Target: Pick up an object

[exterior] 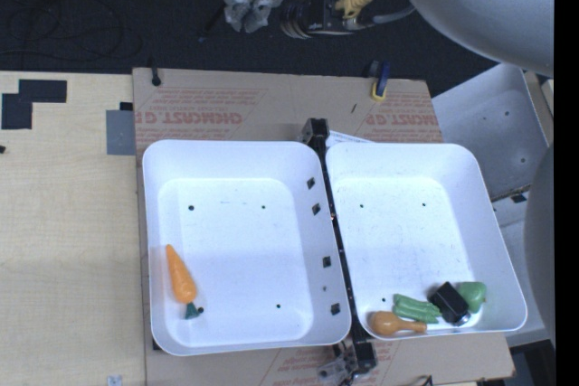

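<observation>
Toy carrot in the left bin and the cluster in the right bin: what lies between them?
In the camera view, bare white floor of the left bin, then the black divider where the bins meet, separate the toy carrot from the right bin's cluster.

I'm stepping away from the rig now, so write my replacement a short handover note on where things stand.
Gripper: raised at the top of the view, beyond the bins, holding nothing.
Left white bin: orange plastic carrot near its front left corner.
Right white bin: green bean pod, black block, green leafy piece and orange-tan pear-shaped toy clustered in the front right corner.
Done: nothing picked.
Left: descend, grasp one object, lift.
</observation>
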`<state>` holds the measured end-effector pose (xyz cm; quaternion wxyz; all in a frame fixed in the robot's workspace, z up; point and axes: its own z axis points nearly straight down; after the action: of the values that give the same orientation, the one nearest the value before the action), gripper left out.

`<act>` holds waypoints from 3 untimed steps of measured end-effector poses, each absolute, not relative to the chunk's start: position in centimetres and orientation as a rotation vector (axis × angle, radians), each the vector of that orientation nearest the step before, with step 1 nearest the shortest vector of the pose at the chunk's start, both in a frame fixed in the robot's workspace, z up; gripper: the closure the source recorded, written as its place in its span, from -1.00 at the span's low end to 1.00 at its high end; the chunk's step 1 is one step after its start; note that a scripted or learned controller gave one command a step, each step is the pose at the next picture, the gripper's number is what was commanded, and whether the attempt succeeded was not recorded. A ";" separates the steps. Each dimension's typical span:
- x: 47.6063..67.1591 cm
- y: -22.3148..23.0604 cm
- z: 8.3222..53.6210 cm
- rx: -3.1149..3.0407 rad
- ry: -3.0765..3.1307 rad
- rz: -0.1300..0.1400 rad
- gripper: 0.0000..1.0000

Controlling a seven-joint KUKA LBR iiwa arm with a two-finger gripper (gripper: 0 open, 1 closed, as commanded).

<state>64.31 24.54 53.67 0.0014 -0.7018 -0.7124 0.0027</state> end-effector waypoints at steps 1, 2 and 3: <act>64.3 24.5 53.7 -2.202 -2.236 0.009 1.00; 64.3 24.5 53.7 -2.202 -2.237 0.009 1.00; 64.3 24.5 53.7 -2.201 -2.237 0.009 1.00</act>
<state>64.31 24.54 53.67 0.0015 -0.7013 -0.7128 0.0028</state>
